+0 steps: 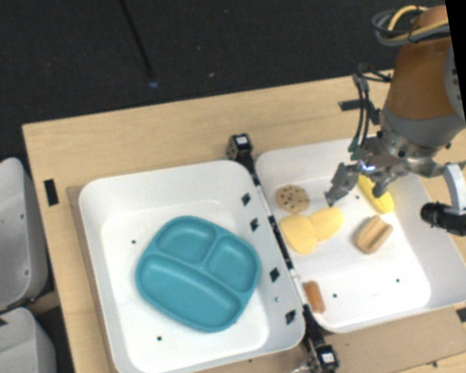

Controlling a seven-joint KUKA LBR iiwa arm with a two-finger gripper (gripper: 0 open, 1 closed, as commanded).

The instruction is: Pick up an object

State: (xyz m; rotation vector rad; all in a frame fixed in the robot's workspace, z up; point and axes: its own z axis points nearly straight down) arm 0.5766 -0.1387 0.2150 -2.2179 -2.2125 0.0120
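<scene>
Overhead, jaws (360,181) spread apart above right white bin (428,281) on wooden bench (143,134), dark floor (187,28) behind.

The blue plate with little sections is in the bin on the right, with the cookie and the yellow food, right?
Not quite. The camera view shows the blue plate alone in the left bin. The cookie and the yellow food lie in the right bin.

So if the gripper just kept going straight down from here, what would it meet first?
Probably the bright yellow object under the gripper, at the right bin; depth is unclear from above.
</scene>
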